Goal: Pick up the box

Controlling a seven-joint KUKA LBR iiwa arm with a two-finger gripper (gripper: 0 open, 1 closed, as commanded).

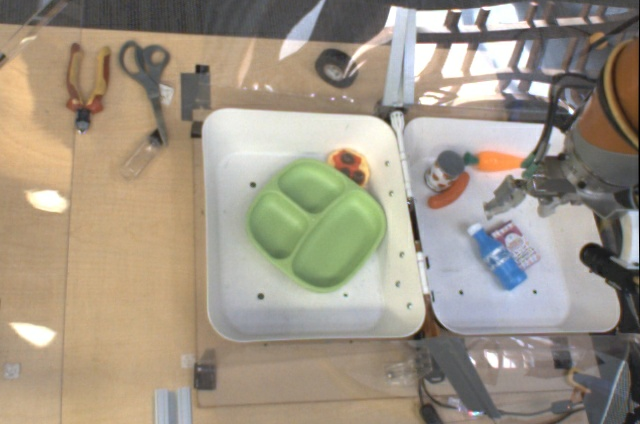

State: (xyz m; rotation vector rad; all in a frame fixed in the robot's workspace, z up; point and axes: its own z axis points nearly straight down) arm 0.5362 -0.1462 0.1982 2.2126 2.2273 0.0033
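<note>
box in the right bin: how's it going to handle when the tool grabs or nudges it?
The box lies flat and looks thin, so it probably won't roll or tip. It looks like printed card, likely light and apt to slide on the smooth white bin. The blue tube lies right against it and may shift if the tool pushes it.

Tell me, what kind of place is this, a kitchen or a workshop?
Most likely a robotics lab bench, not a kitchen. A grey robot arm with an orange band reaches over two shallow white plastic bins holding toys and a green divided plate, while red-handled pliers and grey scissors lie on the wooden benchtop.
</note>
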